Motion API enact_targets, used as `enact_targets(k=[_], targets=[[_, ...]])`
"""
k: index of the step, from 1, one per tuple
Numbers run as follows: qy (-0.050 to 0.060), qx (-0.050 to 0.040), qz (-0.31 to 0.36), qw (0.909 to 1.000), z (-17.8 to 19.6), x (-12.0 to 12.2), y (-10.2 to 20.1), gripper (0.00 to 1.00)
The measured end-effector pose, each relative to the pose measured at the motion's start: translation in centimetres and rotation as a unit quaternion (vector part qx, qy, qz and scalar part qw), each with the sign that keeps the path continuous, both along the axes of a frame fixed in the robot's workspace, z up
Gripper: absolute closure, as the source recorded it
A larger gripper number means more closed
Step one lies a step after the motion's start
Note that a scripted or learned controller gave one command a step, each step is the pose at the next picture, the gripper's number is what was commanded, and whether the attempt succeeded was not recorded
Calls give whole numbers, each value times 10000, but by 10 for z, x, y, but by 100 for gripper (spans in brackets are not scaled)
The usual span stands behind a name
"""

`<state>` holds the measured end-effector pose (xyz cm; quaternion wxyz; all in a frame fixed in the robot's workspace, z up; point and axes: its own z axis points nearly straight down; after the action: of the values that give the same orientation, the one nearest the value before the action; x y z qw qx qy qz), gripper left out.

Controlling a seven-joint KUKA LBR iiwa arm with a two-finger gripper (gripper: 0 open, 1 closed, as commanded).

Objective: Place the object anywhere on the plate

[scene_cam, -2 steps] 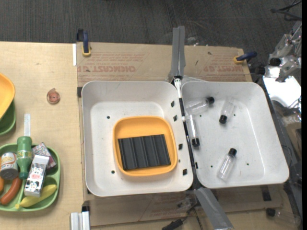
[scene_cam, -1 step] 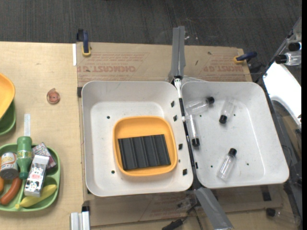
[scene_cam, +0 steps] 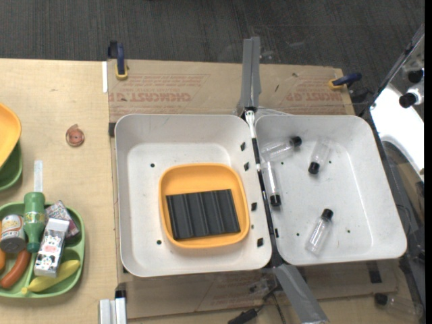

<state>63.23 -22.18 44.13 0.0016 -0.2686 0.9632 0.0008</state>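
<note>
Nearest vial (scene_cam: pixel 317 229) is taken as the likeliest object to move. It lies on its side in the right bin (scene_cam: pixel 378 201), black cap pointing up-frame, well apart from the others and from the bin walls.

Three more vials are seen in that bin:
- one (scene_cam: pixel 280 147) near the top left corner
- one (scene_cam: pixel 317 159) just right of it
- one (scene_cam: pixel 270 184) lying along the left wall, a poor pick because the wall is touching or nearly so

Target is the orange plate (scene_cam: pixel 202 173), centred in the left bin (scene_cam: pixel 128 181). Most of it is already covered by a black ribbed block (scene_cam: pixel 202 213), so only the rim band is left bare.

Hand state cannot be told from this view, open or closed.

Judgement: the pick is not yet done.
- The isolated vial should be gripped across its barrel, near the middle, with the hand turned square to its long axis. The clear round body is expected to roll or slip if it is caught off-centre.
- It should be lifted high enough to clear the divider between the bins.
- Release should be made low over the block. The ribs may stop it rolling, whereas on the bare rim it could roll off.

Left of the bins, a green tray (scene_cam: pixel 79 248) of toy food sits on the surface (scene_cam: pixel 61 100). It is not involved.
</note>
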Motion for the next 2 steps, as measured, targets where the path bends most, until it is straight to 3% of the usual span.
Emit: enact_targets(k=[1,2], targets=[[-3,-3,2049,9788,0,-71,0,100],[-5,1,4240,9057,0,-115,0,100]])
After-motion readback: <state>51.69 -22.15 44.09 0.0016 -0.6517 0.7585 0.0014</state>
